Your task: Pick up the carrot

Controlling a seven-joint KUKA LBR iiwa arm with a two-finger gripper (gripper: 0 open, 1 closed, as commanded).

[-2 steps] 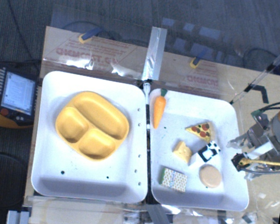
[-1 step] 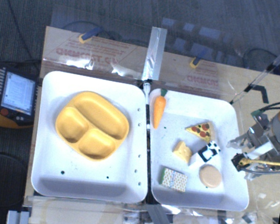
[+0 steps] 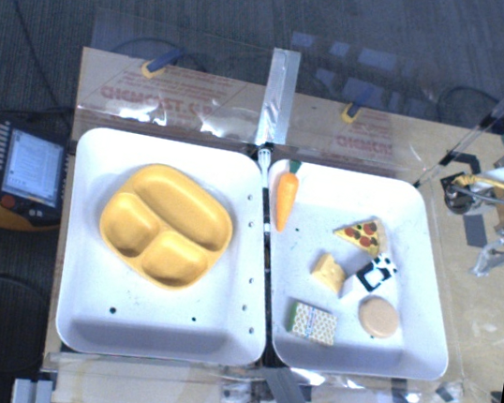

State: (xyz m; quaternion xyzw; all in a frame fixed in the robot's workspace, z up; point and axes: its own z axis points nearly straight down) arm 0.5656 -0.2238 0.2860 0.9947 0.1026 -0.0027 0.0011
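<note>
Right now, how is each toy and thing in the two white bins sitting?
carrot: lying flat by the right bin's left wall, green top toward the far edge.
yellow tray: open side up in the left bin.
pizza slice: lying flat.
cheese wedge: resting beside the black-and-white block.
round cookie: lying flat.
patterned block: lying flat near the front.

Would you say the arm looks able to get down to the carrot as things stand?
Probably yes, though awkwardly: the carrot lies uncovered with nothing on top, but it is tucked against the right bin's left wall, which may crowd one finger.
</note>
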